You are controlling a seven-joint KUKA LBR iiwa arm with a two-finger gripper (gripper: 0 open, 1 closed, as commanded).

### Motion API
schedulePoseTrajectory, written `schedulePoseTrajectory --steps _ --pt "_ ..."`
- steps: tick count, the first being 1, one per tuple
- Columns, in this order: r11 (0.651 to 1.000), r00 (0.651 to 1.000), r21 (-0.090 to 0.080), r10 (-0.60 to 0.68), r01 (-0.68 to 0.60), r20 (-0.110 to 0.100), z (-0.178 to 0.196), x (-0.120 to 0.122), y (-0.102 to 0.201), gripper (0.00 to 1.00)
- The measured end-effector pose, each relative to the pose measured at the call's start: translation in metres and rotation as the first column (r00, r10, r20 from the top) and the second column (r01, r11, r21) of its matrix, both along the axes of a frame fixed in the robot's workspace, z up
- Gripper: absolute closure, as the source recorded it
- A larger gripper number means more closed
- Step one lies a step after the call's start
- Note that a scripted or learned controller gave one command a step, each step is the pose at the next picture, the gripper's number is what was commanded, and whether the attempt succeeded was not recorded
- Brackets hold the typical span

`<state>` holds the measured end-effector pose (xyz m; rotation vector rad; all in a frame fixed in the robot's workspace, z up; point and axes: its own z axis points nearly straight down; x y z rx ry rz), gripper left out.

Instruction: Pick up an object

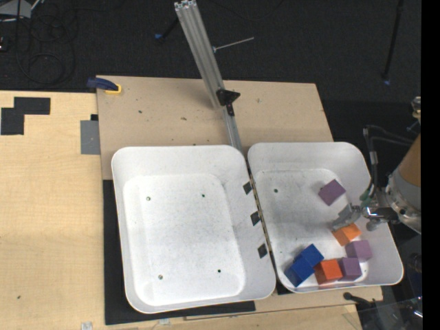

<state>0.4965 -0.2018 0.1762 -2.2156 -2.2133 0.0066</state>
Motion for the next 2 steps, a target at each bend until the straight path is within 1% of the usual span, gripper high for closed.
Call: schedulePoseTrajectory --steps 1,2 --pt "1.0 1.0 -0.002 -0.001 0.001 0.005 -0.043 -0.003 -0.002 0.0" --pt "1.0 1.0 -0.003 -0.008 0.008 0.006 -0.032 -0.003 -0.003 1.0"
